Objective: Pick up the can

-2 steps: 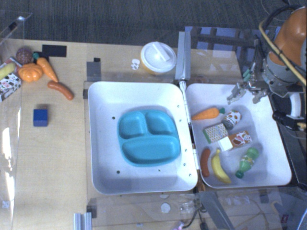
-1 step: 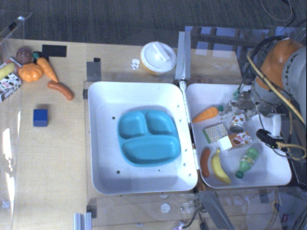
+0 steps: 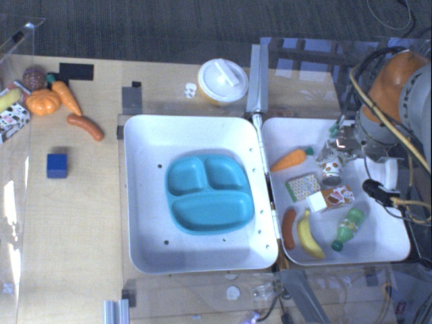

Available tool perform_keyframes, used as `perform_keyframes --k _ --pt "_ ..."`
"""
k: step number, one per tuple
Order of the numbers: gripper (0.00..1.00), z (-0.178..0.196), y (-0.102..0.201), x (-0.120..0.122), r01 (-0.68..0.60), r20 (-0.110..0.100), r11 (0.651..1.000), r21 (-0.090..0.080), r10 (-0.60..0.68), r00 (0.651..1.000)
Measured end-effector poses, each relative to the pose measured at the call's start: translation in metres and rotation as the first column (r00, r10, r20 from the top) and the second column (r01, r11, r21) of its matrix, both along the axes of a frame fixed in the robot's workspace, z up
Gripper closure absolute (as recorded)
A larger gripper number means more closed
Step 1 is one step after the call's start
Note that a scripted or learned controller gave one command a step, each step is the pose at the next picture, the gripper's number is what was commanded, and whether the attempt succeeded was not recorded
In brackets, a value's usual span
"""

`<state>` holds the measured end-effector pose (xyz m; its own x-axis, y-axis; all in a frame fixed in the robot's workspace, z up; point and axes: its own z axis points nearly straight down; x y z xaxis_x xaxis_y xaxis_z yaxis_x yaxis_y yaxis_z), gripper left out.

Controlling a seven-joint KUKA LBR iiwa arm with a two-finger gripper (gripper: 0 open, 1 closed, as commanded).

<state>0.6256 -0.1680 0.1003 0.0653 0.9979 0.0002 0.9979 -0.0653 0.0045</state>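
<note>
**Arm Hangs Over the Right Bin Near the Can**

Two shallow white bins sit side by side on a light wooden bench (image 3: 81, 248). Inside the left white bin (image 3: 145, 248) lies a blue plastic tray with three sections (image 3: 208, 193).

Many little things rest in the right white bin (image 3: 391, 248). One is the small round metal can with a spotted label (image 3: 331, 172), which stands near the middle. An orange toy carrot (image 3: 290, 160) lies just left of it. Below the can are a small green patterned card (image 3: 302, 186), a white and orange box (image 3: 332, 197), a yellow toy banana (image 3: 309, 235), a red toy sausage (image 3: 289, 227) and a green plastic bottle (image 3: 347, 227).

Over this bin's far right side hangs the grey and orange robot arm (image 3: 398, 86). Its gripper (image 3: 339, 140) is just above the can in the picture. I cannot tell if it is open or closed.

On the bench beyond the bins stands a round white and yellow lid (image 3: 223, 81), and a blue block (image 3: 57, 165) sits far to the left.
</note>
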Motion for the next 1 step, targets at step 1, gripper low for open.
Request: perform_keyframes --k 1 --pt "1.00 0.0919 0.0491 0.0087 0.019 -0.001 1.000 0.000 -0.019 1.000"
